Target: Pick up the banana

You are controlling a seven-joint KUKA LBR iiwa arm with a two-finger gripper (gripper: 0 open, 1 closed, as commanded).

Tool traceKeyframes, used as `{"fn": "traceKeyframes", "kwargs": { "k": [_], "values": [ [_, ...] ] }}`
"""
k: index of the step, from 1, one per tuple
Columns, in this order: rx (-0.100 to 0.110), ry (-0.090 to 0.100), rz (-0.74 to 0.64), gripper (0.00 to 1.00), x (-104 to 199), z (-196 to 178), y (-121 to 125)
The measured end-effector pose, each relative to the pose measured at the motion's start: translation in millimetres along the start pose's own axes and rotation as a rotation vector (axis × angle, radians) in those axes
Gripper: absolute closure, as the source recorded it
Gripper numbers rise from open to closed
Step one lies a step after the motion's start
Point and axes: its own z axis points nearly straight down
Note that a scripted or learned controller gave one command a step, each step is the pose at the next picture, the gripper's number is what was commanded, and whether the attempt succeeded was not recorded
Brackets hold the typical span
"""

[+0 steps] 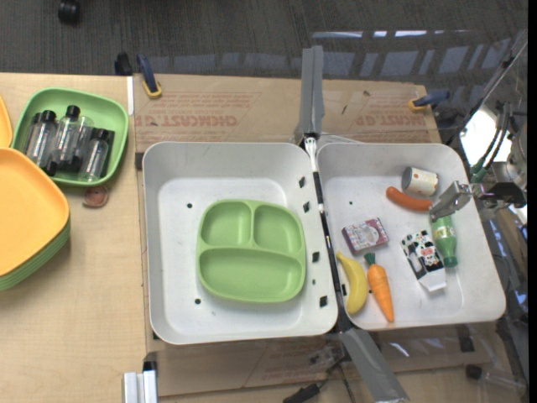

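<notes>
Grey carpet beyond the bench (75, 342); banana (354, 282) lies untouched — gripper (451, 201) spread, holding nothing.

A curved yellow banana (353, 282) lies in the right white plastic bin (482, 288), touching an orange carrot (381, 291), well apart from the metal two-finger gripper (450, 201).

The banana (353, 281) is yellow and curved, lying flat in the right bin (478, 305) near its left wall. An orange carrot (382, 290) lies just beside it, on its right.
</notes>
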Motion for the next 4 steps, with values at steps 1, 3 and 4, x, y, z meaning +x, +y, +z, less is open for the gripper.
{"fn": "traceKeyframes", "kwargs": {
  "k": [1,3,4],
  "values": [
    [0.0,0.0,-0.17,0.0,53,27,21],
    [-0.004,-0.002,-0.556,0.0,108,33,59],
    [-0.003,-0.001,-0.368,0.0,102,37,68]
  ]
}}
